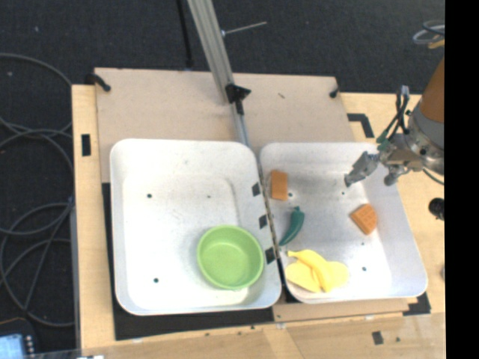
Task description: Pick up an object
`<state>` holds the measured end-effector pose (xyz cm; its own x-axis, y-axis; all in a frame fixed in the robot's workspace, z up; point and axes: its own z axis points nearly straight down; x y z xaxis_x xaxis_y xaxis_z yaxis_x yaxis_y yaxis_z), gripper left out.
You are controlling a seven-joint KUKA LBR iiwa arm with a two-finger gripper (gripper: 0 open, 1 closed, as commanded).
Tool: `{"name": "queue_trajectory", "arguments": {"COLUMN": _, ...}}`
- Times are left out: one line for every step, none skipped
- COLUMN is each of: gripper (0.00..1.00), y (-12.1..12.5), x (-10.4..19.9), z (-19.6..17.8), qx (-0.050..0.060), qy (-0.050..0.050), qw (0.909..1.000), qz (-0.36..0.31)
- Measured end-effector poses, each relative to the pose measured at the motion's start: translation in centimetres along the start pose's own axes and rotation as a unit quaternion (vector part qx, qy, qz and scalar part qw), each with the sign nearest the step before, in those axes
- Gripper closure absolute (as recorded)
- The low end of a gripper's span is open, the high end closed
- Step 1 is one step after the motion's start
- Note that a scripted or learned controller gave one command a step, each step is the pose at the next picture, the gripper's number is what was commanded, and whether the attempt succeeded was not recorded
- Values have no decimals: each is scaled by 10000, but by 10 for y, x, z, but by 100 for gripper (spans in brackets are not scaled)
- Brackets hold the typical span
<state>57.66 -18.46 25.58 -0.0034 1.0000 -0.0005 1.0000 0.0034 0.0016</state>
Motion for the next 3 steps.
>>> {"name": "queue_trajectory", "arguments": {"gripper": 0, "y": 0, "x": 0, "z": 0, "qx": -1, "qy": 1, "qw": 10000, "qz": 1}}
{"name": "queue_trajectory", "arguments": {"gripper": 0, "y": -6, "x": -6, "z": 61, "qx": 32, "qy": -4, "qw": 10000, "qz": 19}}
{"name": "queue_trajectory", "arguments": {"gripper": 0, "y": -5, "x": -9, "z": 103, "qx": 25, "qy": -6, "qw": 10000, "qz": 19}}
